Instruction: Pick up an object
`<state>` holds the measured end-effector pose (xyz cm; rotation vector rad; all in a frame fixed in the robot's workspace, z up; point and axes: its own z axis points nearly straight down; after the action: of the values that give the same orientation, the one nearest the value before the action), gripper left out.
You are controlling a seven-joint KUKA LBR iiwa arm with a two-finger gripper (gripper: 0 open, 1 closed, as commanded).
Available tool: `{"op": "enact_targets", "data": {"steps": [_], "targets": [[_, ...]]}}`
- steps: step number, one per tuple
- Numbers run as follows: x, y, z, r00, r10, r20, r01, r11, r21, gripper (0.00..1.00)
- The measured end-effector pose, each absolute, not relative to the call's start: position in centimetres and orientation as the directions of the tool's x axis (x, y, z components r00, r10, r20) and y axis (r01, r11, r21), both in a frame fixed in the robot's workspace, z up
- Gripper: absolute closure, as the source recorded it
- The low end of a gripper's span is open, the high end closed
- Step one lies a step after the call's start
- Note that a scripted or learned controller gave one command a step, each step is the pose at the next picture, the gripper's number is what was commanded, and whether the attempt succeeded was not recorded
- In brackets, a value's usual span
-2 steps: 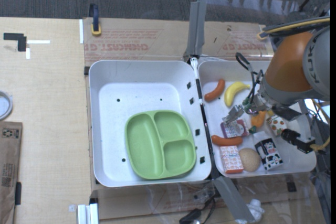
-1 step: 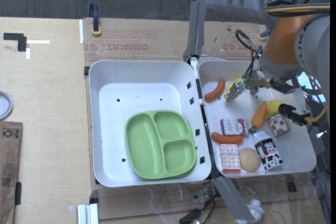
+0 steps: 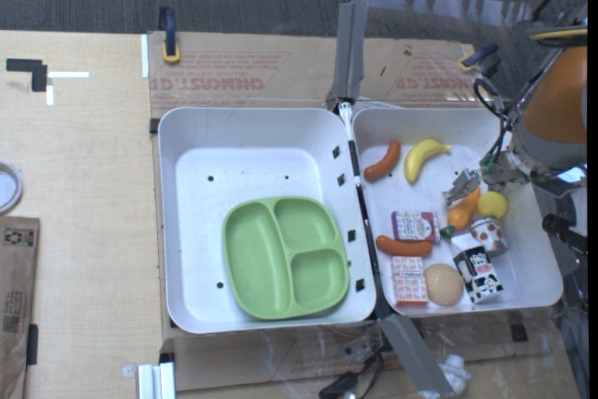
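The right bin [image 3: 542,294] holds several toy foods. A yellow banana [image 3: 423,157] and a red sausage [image 3: 381,161] lie at its far side. A lemon [image 3: 492,204] and an orange carrot-like piece [image 3: 462,213] lie in the middle right. Nearer the front are a pink box [image 3: 414,225], a second sausage [image 3: 404,247], a red-and-white carton [image 3: 408,280], a bread roll [image 3: 444,284], a black-and-white carton [image 3: 477,272] and a small can [image 3: 490,234]. My gripper [image 3: 464,186] hangs low in the right bin, just above the orange piece and left of the lemon.
The left bin [image 3: 187,201] holds a green divided plate [image 3: 285,255]. A grey divider post [image 3: 348,61] rises between the bins at the back. The arm with its orange band [image 3: 559,98] and cables crosses the right bin's far right corner.
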<state>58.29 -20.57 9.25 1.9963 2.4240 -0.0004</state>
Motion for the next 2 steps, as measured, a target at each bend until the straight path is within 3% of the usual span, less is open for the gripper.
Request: {"op": "enact_targets", "data": {"steps": [1,2], "targets": [[58.3,-20.6,10.2,-0.19,0.982,-0.002,0.982,0.19,0.002,1.0],[58.7,-17.0,19.0,-0.148,0.989,-0.001,0.989,0.148,-0.001,1.0]]}}
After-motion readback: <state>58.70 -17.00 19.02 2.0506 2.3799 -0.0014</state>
